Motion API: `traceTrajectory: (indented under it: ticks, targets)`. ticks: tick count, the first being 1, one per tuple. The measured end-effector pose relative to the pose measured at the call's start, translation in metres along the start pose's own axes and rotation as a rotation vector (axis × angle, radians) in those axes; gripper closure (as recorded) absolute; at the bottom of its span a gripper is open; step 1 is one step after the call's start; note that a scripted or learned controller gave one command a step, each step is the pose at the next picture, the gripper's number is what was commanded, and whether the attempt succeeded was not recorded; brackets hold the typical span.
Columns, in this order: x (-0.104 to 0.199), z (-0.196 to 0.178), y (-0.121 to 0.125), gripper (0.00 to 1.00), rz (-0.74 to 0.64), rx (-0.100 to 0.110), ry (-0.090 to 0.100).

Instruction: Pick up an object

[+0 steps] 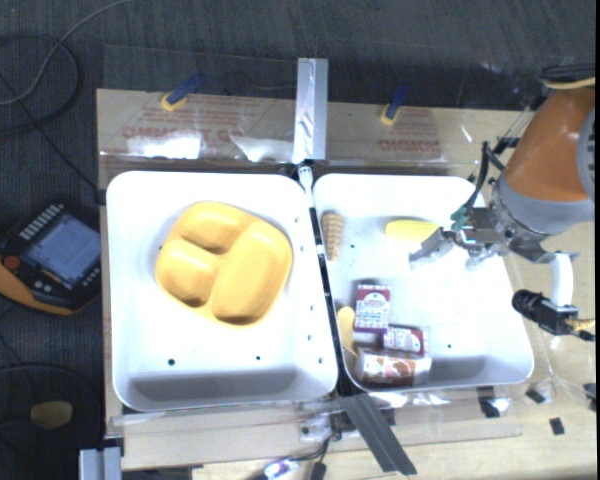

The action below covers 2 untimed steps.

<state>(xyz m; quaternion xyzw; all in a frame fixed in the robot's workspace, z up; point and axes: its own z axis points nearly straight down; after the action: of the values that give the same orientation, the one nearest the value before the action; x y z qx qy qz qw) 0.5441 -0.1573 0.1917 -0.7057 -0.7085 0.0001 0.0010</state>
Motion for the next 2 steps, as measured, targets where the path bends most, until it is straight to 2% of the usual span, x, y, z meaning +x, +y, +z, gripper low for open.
traceTrajectory:
  ticks: [1,2]
  targets:
    - [-0.018,0.09,0.039,0.0,0.038,0.001,-0.003]
    - [0.026,0.102,0.107,0.0,-0.036,-0.011,-0.004]
